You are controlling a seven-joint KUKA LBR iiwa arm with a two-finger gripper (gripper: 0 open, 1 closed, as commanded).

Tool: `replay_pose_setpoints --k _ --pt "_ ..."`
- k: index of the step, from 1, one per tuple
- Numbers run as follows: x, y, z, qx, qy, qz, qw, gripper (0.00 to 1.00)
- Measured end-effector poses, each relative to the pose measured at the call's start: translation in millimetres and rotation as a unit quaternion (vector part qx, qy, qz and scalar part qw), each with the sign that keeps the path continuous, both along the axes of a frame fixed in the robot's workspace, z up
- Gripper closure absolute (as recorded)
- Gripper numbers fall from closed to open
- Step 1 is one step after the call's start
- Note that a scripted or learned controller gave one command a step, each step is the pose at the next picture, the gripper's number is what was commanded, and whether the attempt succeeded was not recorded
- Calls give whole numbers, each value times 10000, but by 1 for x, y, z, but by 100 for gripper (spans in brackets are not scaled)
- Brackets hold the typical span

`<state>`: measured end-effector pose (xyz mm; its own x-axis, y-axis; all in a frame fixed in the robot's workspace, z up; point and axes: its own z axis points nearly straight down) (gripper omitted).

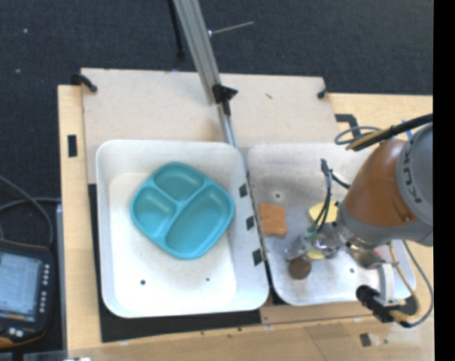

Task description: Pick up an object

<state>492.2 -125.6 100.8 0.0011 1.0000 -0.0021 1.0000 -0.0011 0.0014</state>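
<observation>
Two shallow white bins of smooth, rounded-corner plastic sit side by side on a pale wooden bench (pixel 197 104), and the right bin (pixel 287 171) serves as the landmark here. Inside it, near its left wall, lies a small orange block (pixel 272 219), squarish, matte and sponge-like in look. Just below and to the right of that block, toward the bin's front edge, rests a small dark brown rounded object (pixel 299 268). A bit of pale yellow (pixel 318 213) shows deeper in the bin, partly hidden by the arm, its shape unclear. The gripper (pixel 314 247) hangs low inside the right bin, just above the brown object and right of the orange block; whether it is open or closed cannot be told, nor whether it touches anything. Left of the right bin, the left bin (pixel 114 277) holds a glossy teal plate (pixel 183 210), rounded and divided into three compartments. A ribbed metal rail (pixel 201 47) rises behind the bins.
</observation>
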Motion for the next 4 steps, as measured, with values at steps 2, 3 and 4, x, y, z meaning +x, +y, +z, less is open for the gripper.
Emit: replay_pose_setpoints --k 2,3,4 --pt "3 -6 76 -3 -35 19 10000 100" --pt "8 3 132 0 -37 26 10000 100" --pt "9 2 139 6 -8 24 10000 100"
